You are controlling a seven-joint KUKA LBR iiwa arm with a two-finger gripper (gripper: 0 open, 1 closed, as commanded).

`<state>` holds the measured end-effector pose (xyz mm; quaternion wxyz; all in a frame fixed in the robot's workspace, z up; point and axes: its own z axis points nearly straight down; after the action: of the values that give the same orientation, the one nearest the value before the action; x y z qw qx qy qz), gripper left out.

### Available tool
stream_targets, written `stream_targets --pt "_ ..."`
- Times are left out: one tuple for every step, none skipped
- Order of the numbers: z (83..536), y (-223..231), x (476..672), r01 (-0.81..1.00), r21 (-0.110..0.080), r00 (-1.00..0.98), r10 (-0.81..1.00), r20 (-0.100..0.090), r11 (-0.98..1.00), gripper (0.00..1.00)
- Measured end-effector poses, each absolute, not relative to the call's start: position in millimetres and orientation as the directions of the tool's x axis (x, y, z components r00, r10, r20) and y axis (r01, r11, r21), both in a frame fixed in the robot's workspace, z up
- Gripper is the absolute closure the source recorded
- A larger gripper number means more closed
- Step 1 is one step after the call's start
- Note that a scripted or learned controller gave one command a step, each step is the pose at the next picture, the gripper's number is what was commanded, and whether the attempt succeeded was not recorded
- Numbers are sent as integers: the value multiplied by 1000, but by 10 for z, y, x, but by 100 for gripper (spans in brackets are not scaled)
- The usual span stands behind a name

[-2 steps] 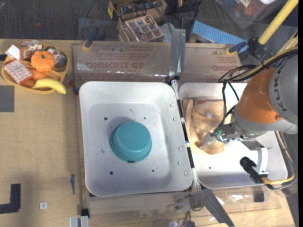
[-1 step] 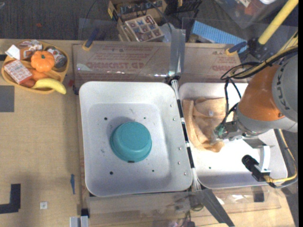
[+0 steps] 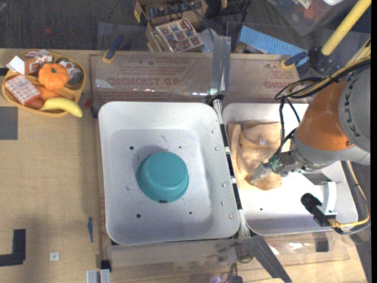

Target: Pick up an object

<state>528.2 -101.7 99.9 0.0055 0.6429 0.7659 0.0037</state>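
A tan, crumpled, cloth-like thing [image 3: 254,141] lies in the left half of the right bin [image 3: 294,214]. My gripper [image 3: 263,171] reaches in from the right and sits low over the near end of this tan thing, touching or nearly touching it. The wrist hides part of the tan thing's right side. In the left bin [image 3: 118,128], a teal bowl [image 3: 164,175] rests upside down near the middle.
A yellow dish [image 3: 23,99] with a banana, a small pumpkin and toy food boxes stands at the far left on the bench. Cardboard panels [image 3: 153,78] line the back behind both bins. The bins' shared rim [image 3: 227,158] runs just left of the gripper.
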Motion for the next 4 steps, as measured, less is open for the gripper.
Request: stream_targets --pt "1097 -1042 5285 985 15 -169 986 -5 169 100" --pt "1097 -1042 5285 985 15 -169 986 -5 169 0" --pt "891 -983 5391 998 8 -65 998 -2 65 0" --pt "999 -995 5403 998 13 -63 998 -3 63 100"
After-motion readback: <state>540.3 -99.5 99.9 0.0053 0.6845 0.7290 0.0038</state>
